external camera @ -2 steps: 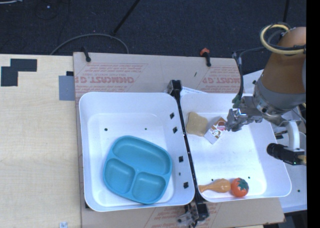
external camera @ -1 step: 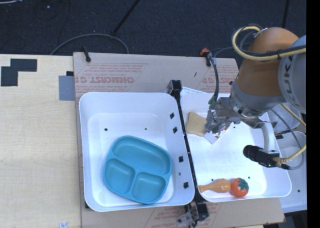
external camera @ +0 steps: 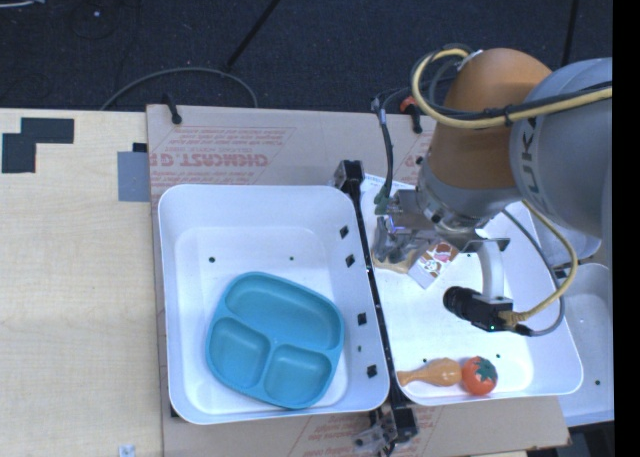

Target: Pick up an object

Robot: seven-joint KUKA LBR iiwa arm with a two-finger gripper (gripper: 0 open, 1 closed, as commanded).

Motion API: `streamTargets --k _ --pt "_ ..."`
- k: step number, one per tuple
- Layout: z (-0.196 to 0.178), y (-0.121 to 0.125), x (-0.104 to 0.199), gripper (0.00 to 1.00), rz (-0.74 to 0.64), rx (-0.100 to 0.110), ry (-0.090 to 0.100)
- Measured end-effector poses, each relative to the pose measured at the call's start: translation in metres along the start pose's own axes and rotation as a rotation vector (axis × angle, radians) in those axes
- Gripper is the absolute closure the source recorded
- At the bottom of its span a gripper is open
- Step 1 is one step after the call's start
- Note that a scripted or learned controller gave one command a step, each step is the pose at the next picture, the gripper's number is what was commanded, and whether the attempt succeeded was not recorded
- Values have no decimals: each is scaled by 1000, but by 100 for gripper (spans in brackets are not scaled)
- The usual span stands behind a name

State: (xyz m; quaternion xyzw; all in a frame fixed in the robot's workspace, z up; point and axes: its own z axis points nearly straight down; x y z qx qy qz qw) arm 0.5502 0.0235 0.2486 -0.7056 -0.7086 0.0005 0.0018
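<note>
Arm low over right bin [external camera: 560, 370], gripper [external camera: 400, 237] near its 10 o'clock corner; grip state cannot be told. A small printed box [external camera: 432, 265] lies just beside it: probably light, stiff; best pinched across its flat faces.

Bright even overhead light, soft shadows, slight blur, dark bkgd

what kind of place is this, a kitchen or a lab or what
Most likely a robotics lab test bench, not a kitchen. A grey and orange robot arm reaches over two white bins. They hold a blue divided plate and a toy tomato, and loose cables lie behind.
</note>
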Motion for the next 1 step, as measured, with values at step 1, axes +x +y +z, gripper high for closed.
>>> streamTargets --k 1 --pt "-2 -5 54 100 -1 0 0"
